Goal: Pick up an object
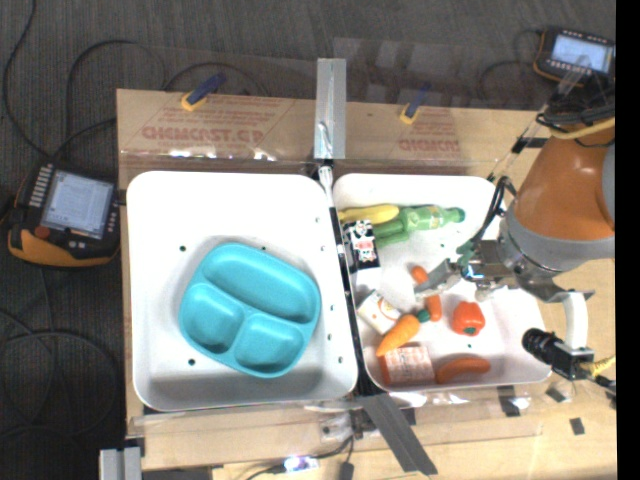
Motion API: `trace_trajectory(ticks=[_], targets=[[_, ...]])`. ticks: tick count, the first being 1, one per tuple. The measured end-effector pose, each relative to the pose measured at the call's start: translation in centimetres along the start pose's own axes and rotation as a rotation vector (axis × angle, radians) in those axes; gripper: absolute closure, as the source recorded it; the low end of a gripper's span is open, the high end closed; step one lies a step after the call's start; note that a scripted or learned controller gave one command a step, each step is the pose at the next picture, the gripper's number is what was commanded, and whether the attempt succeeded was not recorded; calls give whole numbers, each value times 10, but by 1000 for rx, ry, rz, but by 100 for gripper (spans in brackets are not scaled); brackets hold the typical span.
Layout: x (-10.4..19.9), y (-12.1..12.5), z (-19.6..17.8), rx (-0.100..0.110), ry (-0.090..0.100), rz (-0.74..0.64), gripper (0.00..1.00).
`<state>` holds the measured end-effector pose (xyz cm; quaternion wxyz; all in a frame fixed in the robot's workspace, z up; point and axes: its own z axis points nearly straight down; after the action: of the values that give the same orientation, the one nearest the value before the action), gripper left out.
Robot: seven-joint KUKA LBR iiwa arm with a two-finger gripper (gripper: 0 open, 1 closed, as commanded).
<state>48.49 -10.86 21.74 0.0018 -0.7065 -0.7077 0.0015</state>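
Surface: cardboard-topped bench (250, 118) on dark grey carpet (150, 18) | Left bin (160, 208): teal divided tray (250, 308) | Right bin (500, 348): toy foods, including an orange pepper (467, 317) | Gripper (447, 273): low over right bin's middle, its grip cannot be judged

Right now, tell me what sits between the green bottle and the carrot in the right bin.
In the camera view, a small orange piece lies between the green bottle and the carrot.
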Motion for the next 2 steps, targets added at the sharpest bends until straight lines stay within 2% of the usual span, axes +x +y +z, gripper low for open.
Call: trace_trajectory(ticks=[1,2], targets=[[-27,67,128,-18,-2,132,0],[-26,67,118,-17,-1,132,100]])
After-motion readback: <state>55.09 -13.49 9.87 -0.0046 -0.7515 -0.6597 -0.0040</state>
